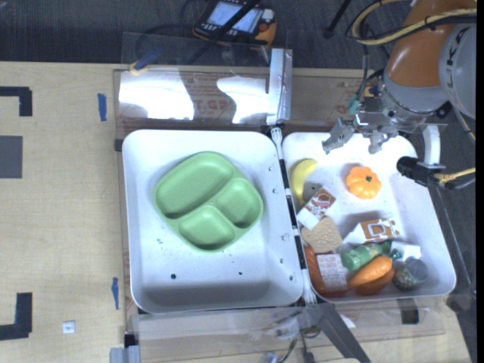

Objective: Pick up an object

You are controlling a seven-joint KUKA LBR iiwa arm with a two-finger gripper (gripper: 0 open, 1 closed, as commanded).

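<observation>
Pumpkin (362, 182) just below open gripper (357, 138)

I see a small orange pumpkin (362, 182) sitting upright in the right bin (439, 225), apart from the rest; a yellow lemon (302, 174) lies at the left wall, with toy food piled along the near edge.
</observation>
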